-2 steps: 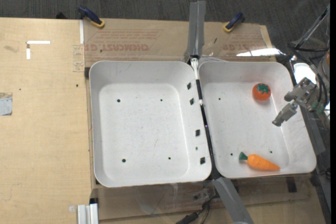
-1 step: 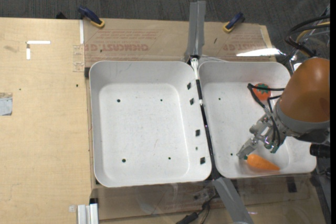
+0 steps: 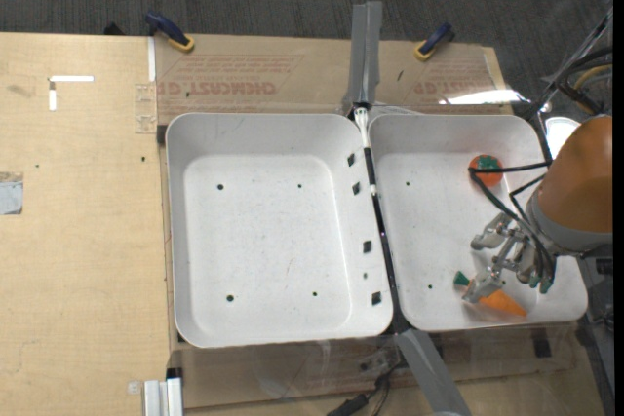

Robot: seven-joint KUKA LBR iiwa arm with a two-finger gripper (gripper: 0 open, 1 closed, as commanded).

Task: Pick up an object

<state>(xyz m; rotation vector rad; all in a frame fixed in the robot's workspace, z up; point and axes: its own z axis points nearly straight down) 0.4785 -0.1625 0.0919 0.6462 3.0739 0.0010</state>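
In the right bin point(image 3: 429, 209), my gripper point(image 3: 483, 264) hangs low over the front right corner, its two metal fingers spread open. A flat orange object point(image 3: 504, 305) lies on the bin floor just under and beside the lower fingertip point(image 3: 477, 289), not between the fingers. A small green piece point(image 3: 461, 279) sits right at that fingertip's left. Farther back in the same bin rests a red-orange ball with a green patch point(image 3: 486, 170), apart from the gripper and partly crossed by black cables.
The left bin point(image 3: 185, 209) stands beside the right one, with a grey divider bar point(image 3: 366, 54) running back between them. The arm's orange band point(image 3: 585, 180) looms over the right bin's right wall. Two clamps point(image 3: 171, 30) hold the cardboard behind the bins.
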